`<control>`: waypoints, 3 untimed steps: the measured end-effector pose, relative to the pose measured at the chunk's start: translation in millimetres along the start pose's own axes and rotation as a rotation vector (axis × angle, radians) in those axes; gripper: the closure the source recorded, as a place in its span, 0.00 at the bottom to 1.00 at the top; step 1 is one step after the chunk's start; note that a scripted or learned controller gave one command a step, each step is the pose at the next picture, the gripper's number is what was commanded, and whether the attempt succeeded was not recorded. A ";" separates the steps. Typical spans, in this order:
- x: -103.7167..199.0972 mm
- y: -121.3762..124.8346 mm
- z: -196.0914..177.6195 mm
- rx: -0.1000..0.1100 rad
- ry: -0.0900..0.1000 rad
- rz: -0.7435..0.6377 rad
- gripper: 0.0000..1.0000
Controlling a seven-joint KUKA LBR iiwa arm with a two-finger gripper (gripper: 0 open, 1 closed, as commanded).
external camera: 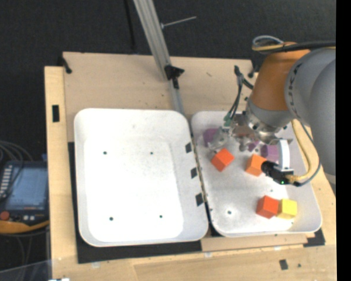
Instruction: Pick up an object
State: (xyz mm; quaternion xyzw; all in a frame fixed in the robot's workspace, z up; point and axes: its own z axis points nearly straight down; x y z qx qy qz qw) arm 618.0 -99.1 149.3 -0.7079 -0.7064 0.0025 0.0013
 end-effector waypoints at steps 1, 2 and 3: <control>-1.4 -0.4 52.3 -0.002 0.000 0.000 0.00; -1.7 1.5 37.8 -0.009 0.002 0.006 1.00; -3.3 0.3 -26.8 -0.012 0.001 0.003 1.00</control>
